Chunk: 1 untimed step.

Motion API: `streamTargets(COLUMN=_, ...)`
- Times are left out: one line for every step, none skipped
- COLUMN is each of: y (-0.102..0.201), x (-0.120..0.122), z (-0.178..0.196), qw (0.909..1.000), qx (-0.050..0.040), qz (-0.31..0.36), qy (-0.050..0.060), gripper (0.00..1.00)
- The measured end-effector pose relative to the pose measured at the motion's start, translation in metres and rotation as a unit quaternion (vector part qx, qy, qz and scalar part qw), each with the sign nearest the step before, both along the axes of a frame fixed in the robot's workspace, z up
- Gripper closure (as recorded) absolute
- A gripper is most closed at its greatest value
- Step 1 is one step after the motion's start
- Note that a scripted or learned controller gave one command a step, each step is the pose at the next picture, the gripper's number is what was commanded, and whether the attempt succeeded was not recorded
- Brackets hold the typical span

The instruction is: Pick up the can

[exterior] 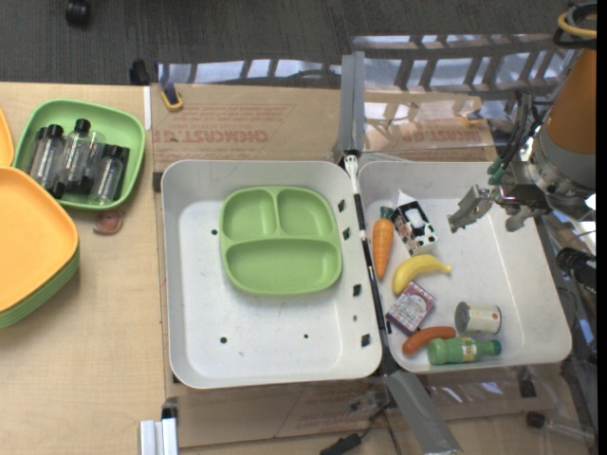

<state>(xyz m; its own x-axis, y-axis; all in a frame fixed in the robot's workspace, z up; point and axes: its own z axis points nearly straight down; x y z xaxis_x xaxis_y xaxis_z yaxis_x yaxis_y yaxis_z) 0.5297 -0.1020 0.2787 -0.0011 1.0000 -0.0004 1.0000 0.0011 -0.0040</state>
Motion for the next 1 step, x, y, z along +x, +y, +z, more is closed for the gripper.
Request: streamTargets(y=0.0785, x=0.0094, z=-0.0888, qw=0.9960, qx=-0.0005, qz=-0.089, qy=0.001, gripper=0.00)
